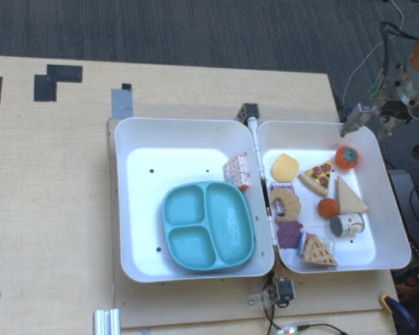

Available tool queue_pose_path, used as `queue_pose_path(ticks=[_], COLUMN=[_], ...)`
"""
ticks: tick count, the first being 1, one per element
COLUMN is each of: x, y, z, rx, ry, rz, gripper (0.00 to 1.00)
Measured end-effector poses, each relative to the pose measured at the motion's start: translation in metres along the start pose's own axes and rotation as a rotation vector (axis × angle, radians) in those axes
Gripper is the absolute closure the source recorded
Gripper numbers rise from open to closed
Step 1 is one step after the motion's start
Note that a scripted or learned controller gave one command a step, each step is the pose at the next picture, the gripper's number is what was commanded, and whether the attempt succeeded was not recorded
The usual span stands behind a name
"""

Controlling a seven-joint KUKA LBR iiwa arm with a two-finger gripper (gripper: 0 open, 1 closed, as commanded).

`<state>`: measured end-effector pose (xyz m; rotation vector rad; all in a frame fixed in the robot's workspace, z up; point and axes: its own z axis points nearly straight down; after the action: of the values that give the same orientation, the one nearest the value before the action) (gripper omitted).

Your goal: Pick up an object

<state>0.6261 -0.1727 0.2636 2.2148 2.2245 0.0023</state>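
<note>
Tomato (346,157), round, red-orange with green top, near right bin's far rim; hand (365,116) just beyond, grip state unclear.

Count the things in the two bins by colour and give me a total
Blue: 1, the plate
Yellow: 1, the cheese
Purple: 1, the purple piece
Red or orange: 2, the tomato and the small ball
Tan or beige: 2, the wedge and the ring
Mixed colours: 4, the pizza slice, the sandwich, the can and the wrapped item
Total: 11
</note>
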Motion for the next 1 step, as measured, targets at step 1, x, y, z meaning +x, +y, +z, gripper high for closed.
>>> queue_pose_path(ticks=[1], x=[0.0085], y=[-0.0764], z=[0.1186], rx=[0.004], ry=[0.002], rz=[0.002], gripper=[0.00])
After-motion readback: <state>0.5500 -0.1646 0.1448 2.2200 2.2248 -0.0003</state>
